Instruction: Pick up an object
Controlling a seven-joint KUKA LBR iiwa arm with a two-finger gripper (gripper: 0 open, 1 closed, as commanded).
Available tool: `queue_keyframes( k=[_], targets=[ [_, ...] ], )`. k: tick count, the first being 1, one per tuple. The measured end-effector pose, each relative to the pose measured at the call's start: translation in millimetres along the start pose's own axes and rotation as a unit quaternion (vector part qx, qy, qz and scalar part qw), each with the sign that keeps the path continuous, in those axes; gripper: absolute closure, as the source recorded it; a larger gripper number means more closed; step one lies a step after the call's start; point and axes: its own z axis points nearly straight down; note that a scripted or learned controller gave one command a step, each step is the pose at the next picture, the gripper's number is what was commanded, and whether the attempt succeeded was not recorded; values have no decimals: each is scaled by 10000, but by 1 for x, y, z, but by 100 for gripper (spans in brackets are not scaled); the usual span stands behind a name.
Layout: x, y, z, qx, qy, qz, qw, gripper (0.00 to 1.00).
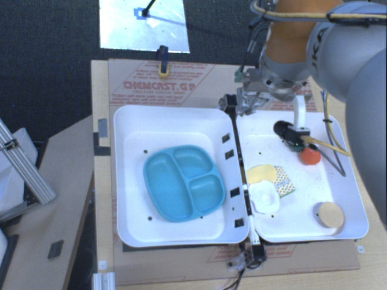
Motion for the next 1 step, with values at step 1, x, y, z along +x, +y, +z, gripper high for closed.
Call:
queue_keyframes(
  k=[1],
  targets=[
    [50, -6, 16, 11, 7, -6, 10000, 100]
  ],
)
